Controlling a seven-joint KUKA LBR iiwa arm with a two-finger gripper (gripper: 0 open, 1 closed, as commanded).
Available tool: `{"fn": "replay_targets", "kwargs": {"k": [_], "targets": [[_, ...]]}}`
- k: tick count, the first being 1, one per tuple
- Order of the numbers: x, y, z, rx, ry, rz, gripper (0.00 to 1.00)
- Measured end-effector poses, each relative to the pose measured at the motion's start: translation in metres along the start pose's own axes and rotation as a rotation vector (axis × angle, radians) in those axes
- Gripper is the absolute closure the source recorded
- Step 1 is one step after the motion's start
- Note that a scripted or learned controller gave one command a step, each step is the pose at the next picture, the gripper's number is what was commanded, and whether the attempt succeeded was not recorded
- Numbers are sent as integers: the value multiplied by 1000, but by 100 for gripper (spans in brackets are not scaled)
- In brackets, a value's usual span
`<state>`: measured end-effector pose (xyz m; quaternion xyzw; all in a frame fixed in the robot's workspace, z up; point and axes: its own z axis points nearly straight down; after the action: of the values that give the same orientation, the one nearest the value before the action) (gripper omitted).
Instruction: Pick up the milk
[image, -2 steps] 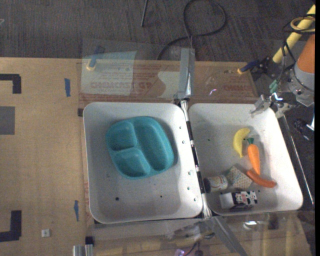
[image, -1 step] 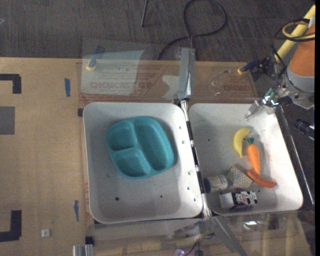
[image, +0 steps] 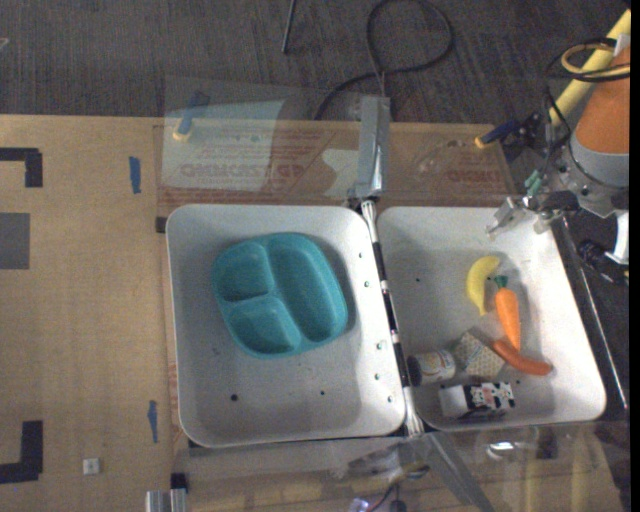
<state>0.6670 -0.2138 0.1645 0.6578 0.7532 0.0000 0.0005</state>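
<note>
The milk is a small carton with a black and white cow pattern, lying on its side at the front edge of the right bin. I judge it light and rather stiff, a box with flat smooth faces, maybe a little slippery, so I would take it across its two long sides near the middle, where my fingers can close on parallel faces. Just behind the milk, touching or almost touching it, is a small round can and a checkered soft-looking packet. A little further from the milk lie an orange carrot with a green top, another thin orange piece, and a yellow curved banana, all looking like smooth plastic toys. Far left of the milk, in the left bin, sits a teal divided plate with three compartments. My gripper hangs well behind the milk, over the back right corner of the right bin; it has nothing in it, and I cannot tell how wide it is open
</note>
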Motion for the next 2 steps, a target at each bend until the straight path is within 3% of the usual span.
{"fn": "replay_targets", "kwargs": {"k": [1,2], "targets": [[86,12,71,2,2,199,0],[78,-32,77,-5,-1,171,0]]}}
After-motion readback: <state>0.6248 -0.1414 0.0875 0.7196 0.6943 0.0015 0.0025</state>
